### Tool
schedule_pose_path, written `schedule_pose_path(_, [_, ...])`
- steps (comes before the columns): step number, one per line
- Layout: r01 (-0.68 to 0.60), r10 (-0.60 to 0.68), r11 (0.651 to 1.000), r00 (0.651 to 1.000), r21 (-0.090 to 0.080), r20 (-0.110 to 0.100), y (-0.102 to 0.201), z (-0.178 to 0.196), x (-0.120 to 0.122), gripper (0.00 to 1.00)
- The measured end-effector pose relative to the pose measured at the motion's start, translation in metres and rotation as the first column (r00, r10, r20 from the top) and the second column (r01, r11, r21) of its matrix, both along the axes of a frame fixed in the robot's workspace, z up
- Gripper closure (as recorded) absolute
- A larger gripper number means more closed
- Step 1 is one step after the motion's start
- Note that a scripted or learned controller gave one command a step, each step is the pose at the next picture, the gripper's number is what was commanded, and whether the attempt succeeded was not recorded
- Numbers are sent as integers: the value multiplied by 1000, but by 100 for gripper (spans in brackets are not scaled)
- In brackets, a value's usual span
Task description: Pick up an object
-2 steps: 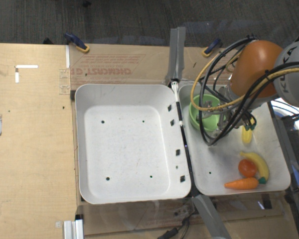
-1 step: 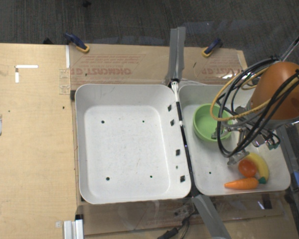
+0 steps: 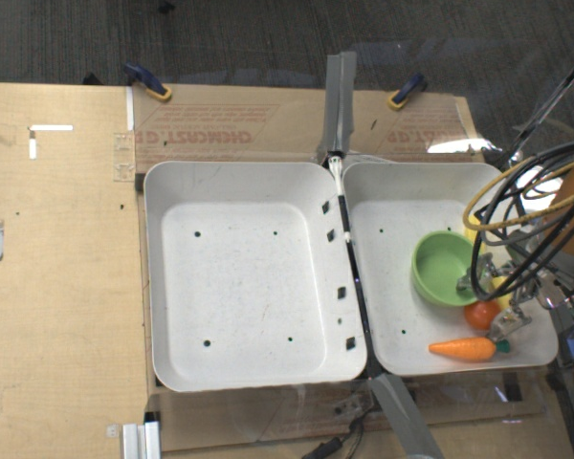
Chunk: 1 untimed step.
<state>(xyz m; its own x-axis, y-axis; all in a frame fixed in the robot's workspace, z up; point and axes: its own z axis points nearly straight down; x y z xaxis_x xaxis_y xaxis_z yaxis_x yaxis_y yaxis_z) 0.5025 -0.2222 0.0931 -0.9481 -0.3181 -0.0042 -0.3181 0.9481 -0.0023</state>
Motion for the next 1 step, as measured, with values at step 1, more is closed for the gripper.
schedule_pose_path(1, [-134,134,991,991,2,1,89,-1,72,0])
